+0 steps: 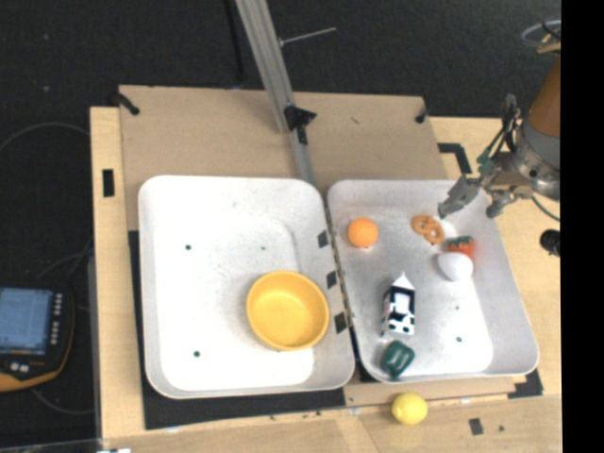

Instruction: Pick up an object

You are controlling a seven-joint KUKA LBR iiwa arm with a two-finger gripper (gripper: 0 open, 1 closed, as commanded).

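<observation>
My fingers (469,196) spread, holding nothing, over right bin (505,281) far edge, pretzel (427,227) just beside, open room mid-bin.

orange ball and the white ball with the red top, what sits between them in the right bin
The pretzel lies between the orange ball and the white ball, slightly above their line, in the camera view.

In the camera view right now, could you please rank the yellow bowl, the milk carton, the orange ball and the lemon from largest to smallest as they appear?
1. Yellow bowl, clearly the largest.
2. Milk carton, cow-patterned, next.
3. Orange ball and lemon: they look about alike, and the lemon lies nearer the camera on the bench edge, so I would not rank them.
</observation>
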